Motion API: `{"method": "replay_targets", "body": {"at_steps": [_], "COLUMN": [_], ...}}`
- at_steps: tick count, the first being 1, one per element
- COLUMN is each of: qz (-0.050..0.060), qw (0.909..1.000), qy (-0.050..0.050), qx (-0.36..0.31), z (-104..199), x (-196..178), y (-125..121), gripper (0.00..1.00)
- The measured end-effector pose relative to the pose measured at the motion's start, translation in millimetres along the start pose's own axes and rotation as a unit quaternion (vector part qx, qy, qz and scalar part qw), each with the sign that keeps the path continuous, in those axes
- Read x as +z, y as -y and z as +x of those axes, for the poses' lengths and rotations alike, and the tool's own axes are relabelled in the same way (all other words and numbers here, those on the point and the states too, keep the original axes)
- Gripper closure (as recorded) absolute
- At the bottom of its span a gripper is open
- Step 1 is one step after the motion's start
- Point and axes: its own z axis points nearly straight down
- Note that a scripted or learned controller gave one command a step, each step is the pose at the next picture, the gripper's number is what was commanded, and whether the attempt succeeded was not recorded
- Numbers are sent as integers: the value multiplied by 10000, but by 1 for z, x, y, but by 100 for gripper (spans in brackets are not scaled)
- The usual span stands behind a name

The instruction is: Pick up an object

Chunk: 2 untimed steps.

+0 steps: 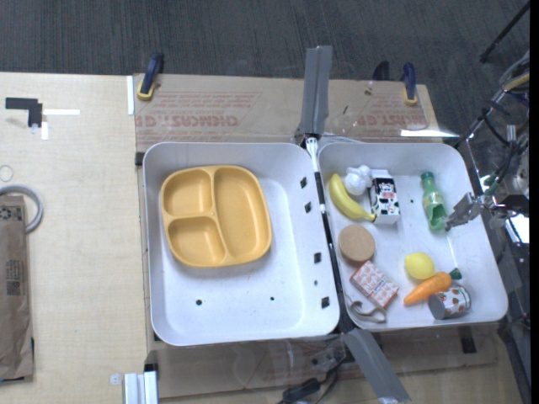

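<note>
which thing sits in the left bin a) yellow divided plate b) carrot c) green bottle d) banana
a, the yellow divided plate lies in the left bin, while the banana, carrot and green bottle all lie in the right bin.

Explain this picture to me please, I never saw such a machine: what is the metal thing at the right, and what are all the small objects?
One camera looks down at a slant on a bench with two white bins. The metal thing is the gripper of a robot arm reaching in from the right; it is meant to pick up an object. It hangs over the right bin beside a green bottle. That bin also has a banana, a lemon, a carrot, a round cookie and a small can. The left bin has a yellow divided plate.
</note>
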Motion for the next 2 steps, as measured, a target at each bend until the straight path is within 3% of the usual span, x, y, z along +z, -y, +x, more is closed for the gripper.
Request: {"method": "replay_targets", "body": {"at_steps": [1,2], "qz": [-3,-6], "qw": [9984,9889], "qy": [-1,-2], "qx": [-566,-1485], "z": [15,29], "x": [69,137], "y": [21,32], "gripper": [0,0]}}
